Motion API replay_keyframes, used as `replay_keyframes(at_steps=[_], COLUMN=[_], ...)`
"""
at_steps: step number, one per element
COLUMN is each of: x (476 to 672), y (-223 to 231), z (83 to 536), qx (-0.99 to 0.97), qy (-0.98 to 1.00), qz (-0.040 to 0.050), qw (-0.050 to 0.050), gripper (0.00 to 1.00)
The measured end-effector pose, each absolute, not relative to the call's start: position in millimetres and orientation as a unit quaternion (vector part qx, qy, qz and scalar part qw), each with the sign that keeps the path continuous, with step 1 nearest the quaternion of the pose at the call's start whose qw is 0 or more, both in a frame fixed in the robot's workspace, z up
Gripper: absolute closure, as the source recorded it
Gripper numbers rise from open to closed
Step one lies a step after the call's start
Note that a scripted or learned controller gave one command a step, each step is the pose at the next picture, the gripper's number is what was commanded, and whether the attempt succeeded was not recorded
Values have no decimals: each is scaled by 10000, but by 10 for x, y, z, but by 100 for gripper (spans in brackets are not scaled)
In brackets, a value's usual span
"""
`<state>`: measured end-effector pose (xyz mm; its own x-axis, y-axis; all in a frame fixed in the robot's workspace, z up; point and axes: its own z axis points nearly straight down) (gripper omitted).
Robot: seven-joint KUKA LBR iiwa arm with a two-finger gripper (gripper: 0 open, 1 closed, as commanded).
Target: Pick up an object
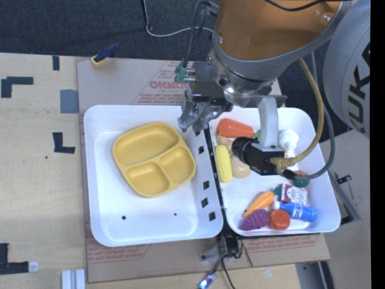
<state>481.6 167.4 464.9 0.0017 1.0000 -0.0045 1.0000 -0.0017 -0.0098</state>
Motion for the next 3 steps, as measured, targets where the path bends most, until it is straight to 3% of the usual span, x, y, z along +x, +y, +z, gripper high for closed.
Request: replay_keyframes(at_steps=[1,2,3], x=[4832,4828,4831], y=[2369,2333,2339], z=[4837,4160,4299], qx=[-7046,-7066,-7055], qy=[-7096,-7076,-7087], qz=[-5,39,18], qw=[2,11,3], gripper=[100,100,100])
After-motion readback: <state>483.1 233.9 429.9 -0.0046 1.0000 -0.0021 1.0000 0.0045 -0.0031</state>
